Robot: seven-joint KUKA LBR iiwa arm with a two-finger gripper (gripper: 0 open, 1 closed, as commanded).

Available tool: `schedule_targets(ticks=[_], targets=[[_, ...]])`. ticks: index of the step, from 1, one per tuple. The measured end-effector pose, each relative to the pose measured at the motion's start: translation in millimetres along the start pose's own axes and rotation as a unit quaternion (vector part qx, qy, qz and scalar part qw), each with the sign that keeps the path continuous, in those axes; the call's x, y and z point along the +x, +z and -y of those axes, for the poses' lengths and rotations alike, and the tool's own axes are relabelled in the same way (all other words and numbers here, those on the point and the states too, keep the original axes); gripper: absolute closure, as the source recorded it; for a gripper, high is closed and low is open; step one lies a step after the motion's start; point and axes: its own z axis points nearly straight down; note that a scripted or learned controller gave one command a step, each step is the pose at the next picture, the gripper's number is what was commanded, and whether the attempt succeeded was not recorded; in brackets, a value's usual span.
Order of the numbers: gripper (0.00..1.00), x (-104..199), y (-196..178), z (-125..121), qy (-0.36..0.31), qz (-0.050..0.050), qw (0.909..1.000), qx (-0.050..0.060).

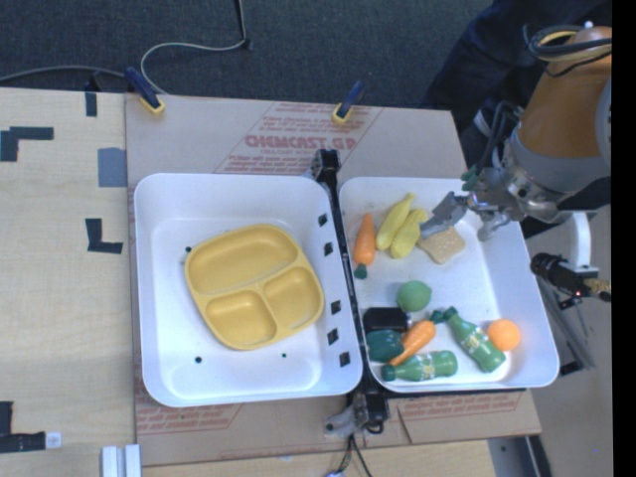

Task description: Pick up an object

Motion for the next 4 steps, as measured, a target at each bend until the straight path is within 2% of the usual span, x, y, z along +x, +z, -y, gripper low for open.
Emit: schedule_targets(ticks=[1,2,3,4], targets=[[0.0,36,72,-51,0.0,0.0,1.0,0.001],[0.0,22,157,-93,0.0,0.001,1.0,-0.005],[0.0,-13,169,-99,0.0,0.001,1.0,-0.002],[1.0,-13,163,-96,0.001,0.0,1.0,0.005]])
